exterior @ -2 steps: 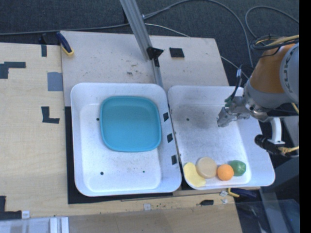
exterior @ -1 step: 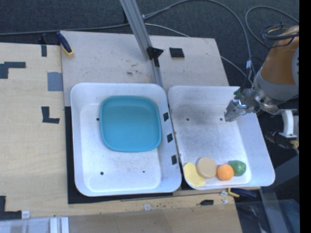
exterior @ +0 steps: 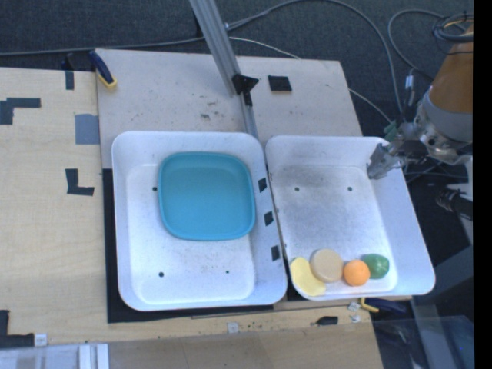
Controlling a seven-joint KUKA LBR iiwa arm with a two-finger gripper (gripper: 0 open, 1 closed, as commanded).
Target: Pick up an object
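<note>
Two shallow white bins side by side on a pale wooden bench [exterior: 46, 206], left bin [exterior: 138, 283] and right bin [exterior: 407, 229], rims touching along the middle. Dark carpeted floor beyond the bench, crossed by loose cables [exterior: 361, 21]. One slanted grey metal bar [exterior: 219, 41] running from the top edge down to the seam between the bins. Several dark tape patches [exterior: 84, 129] on the wood at left, and one blue-and-yellow clamp [exterior: 102, 69] at the board's far corner.

One grey arm with an orange band [exterior: 453, 83] entering from the right, wrist above the right bin's far right rim. Gripper [exterior: 380, 162] hanging over that far right corner of the bin, nothing visible between its fingers; open or shut cannot be told from this angle.

In the left bin, one teal square plate [exterior: 206, 196] with rounded corners, lying flat toward the far side, well apart from the gripper.

In the right bin, four small items huddled in a row along the near rim, well apart from the gripper, at the opposite end of the bin: one yellow piece [exterior: 304, 279] at the left, one tan round disc [exterior: 327, 265] partly overlapping it, one orange ball [exterior: 356, 273] touching the disc, one green rounded object [exterior: 377, 265] just beside the ball at the right. Dark speckled smudges across the right bin's floor.
</note>
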